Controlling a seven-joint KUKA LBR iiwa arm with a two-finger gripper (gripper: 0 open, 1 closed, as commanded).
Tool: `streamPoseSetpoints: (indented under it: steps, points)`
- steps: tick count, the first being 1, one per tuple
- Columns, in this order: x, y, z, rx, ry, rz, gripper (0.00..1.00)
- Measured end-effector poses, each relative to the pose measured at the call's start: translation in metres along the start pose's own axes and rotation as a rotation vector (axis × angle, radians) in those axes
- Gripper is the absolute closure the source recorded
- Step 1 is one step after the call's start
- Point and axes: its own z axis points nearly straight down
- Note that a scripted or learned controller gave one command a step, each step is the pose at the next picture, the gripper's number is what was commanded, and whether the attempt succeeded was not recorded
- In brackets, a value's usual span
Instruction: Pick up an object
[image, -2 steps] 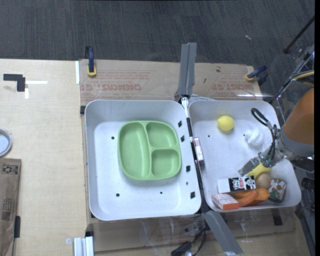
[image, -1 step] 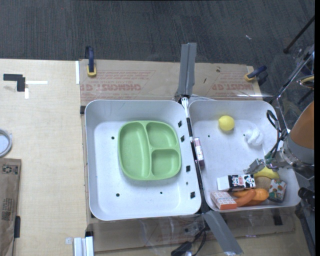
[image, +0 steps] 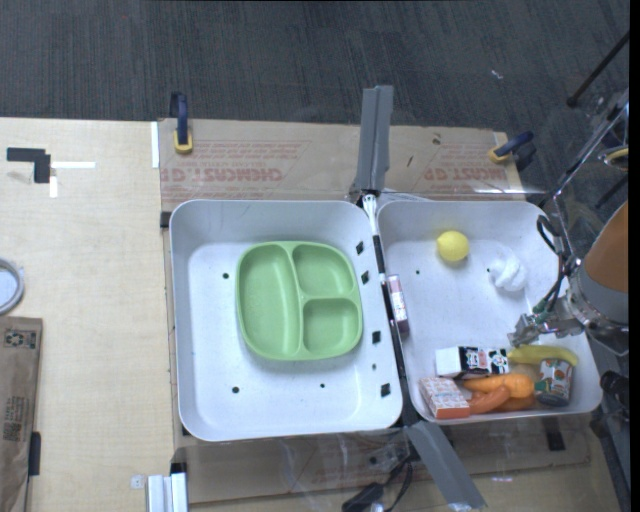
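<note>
My gripper (image: 527, 328) hangs low over the right bin (image: 432, 215), just above the banana (image: 545, 354); how it stands, I cannot tell. Near it lie a carrot (image: 500, 385) and a small carton (image: 472, 360). A yellow ball (image: 452, 246) sits well apart. The left bin (image: 200, 400) holds a green divided plate (image: 298, 299).

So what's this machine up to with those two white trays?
A robot arm reaches in from the right over the right bin, which holds toy food: a yellow ball, a banana, a carrot and some small boxes. Its gripper hovers just above the banana, holding nothing. The left bin holds a green divided plate, untouched.
</note>
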Motion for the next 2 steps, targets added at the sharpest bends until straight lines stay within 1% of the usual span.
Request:
streamPoseSetpoints:
  steps: [1, 2]
  points:
    - [-0.011, -0.019, -0.09, 0.006, -0.002, 0.5, 1.0]
    - [0.028, -0.016, -0.159, 0.007, -0.004, 0.998, 1.0]
